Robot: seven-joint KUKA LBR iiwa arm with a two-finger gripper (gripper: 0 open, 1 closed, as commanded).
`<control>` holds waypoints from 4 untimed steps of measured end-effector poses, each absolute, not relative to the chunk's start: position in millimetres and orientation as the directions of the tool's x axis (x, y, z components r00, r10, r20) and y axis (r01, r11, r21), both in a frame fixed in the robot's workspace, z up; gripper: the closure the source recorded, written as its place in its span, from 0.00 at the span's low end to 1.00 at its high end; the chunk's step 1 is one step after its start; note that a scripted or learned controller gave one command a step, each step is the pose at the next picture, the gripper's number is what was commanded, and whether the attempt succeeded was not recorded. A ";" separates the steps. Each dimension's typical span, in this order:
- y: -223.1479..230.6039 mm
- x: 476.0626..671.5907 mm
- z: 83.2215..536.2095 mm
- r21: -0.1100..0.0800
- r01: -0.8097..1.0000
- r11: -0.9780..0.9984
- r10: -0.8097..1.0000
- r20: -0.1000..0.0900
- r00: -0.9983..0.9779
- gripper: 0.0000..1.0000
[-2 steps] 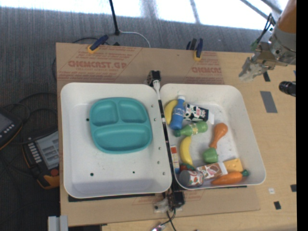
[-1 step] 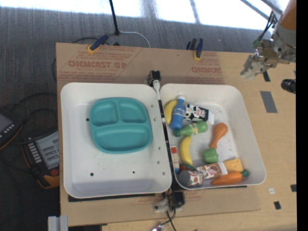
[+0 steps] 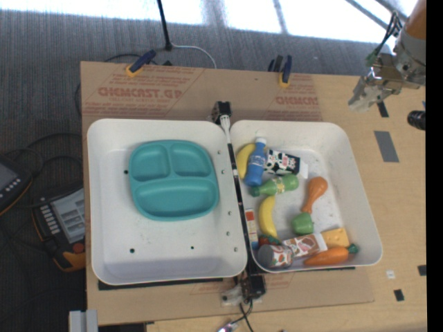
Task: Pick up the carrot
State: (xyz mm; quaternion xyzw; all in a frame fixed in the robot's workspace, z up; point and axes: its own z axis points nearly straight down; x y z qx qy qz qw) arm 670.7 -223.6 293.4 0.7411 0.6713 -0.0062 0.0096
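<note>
Gripper: I am seeing the gripper (image 3: 367, 94) hanging at the upper right, above the bare bench (image 3: 387, 206) and outside both bins. I cannot tell how its tips are standing; nothing is showing between them.
Arm: the arm (image 3: 412, 30) is reaching in from the top right corner, its orange band showing at the frame edge.
Carrot: the carrot (image 3: 329, 256) is lying in the right bin (image 3: 346, 147), along its near wall toward the near right corner, orange with a green tip pointing right. It is well apart from the gripper.
Beside the carrot: a carton (image 3: 296, 248) is lying just to its left, touching or nearly touching it, and a cheese wedge (image 3: 337, 237) is sitting just behind it.
Rest of right bin: I am also looking at a drumstick (image 3: 315, 192), a green pepper (image 3: 302, 223), a banana (image 3: 267, 216), a blue bottle (image 3: 256, 163), a cow-print box (image 3: 284, 162), a green bottle (image 3: 279, 185) and a second yellow piece (image 3: 243, 159) by the inner wall.
Left bin: the left bin (image 3: 111, 254) is holding a teal tray (image 3: 173, 180) with three compartments, lying flat near its middle.
Bench edge: two clamps (image 3: 140, 63) (image 3: 284, 71) are gripping the far edge of the board.
</note>
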 end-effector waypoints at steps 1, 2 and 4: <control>-223.6 670.9 303.4 0.007 0.995 -0.098 0.995 -0.024 0.098 1.00; -219.4 667.4 159.3 -0.004 0.997 -0.082 0.997 0.000 0.082 1.00; -218.8 669.2 181.0 0.001 0.997 -0.079 0.997 -0.002 0.079 1.00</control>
